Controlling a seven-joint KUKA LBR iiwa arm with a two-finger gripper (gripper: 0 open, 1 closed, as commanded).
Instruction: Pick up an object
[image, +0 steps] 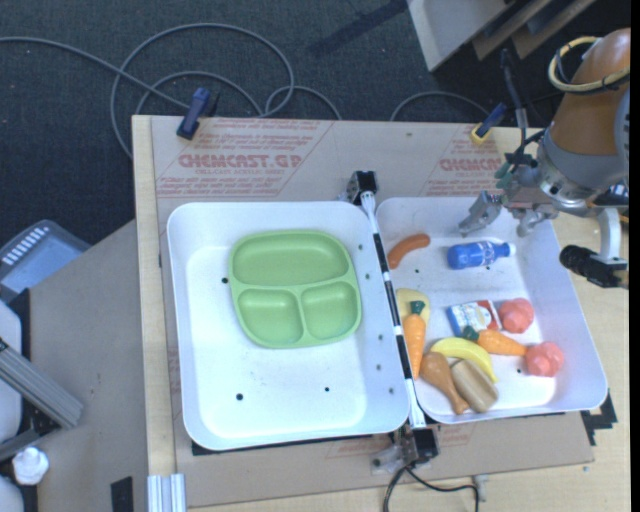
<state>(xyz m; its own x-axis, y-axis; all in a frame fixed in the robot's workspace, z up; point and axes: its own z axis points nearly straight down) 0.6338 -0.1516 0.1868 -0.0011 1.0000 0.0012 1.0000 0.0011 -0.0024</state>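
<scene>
The right bin (570, 300) holds toy food: an orange sausage (408, 247), a blue bottle (477, 254) lying on its side, a small carton (472, 317), two red pieces (517, 315) (543, 358), a carrot (413, 335), a banana (462, 351), a drumstick (440, 376) and a hot dog bun (475, 385). My gripper (510, 212) hangs over the bin's far edge, just above and right of the blue bottle. Its fingers are spread and nothing sits between them.
The left bin (200, 380) carries a green three-compartment plate (295, 286). Black clamps (362, 184) sit where the bins meet. Blue clips (194, 112) hold the cardboard sheet at its far corners. Cables lie on the dark floor beyond.
</scene>
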